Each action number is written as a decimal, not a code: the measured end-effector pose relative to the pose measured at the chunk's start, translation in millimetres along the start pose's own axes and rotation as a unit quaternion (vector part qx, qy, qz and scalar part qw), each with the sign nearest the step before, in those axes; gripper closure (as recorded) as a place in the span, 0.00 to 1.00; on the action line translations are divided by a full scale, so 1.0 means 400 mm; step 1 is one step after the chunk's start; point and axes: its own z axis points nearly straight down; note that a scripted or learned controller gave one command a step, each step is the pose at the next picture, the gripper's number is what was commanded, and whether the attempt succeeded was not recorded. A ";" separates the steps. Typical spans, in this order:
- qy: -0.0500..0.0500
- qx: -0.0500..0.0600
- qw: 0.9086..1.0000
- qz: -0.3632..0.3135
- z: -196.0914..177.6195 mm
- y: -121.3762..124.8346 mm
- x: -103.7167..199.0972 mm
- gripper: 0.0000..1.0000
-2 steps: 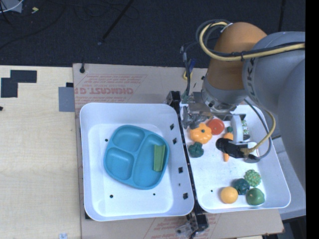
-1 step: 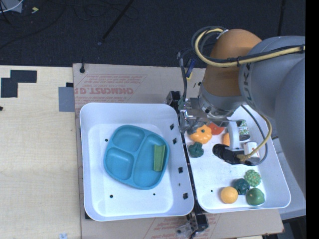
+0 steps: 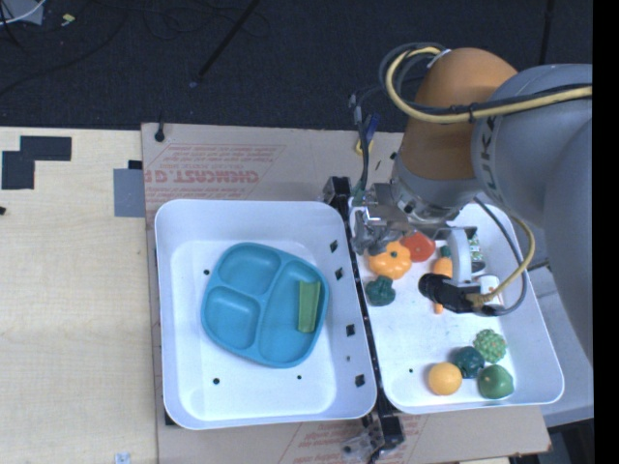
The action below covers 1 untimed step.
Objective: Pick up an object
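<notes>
While my claw (image 3: 372,228) hangs low at the upper left corner of the right bin (image 3: 542,380), whether it is open or closed I cannot tell.

Item nearest: yellow-orange pepper (image 3: 391,259), just below the claw; red piece (image 3: 419,247) touching it at right.
Item: dark green piece (image 3: 379,293), below the pepper.
Advice: centre over the pepper, descend straight, stay off the bin wall.
Lower right: orange ball (image 3: 444,379), teal piece (image 3: 470,361), green pieces (image 3: 493,344).
Left bin (image 3: 184,375): blue divided plate (image 3: 263,304), green stick (image 3: 309,305).
Surface: pale wooden worktop (image 3: 68,307), cardboard (image 3: 242,167) underlay; dark floor with cables above.
</notes>
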 end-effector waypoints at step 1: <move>0.000 0.002 1.000 0.001 0.047 -0.016 -0.006 1.00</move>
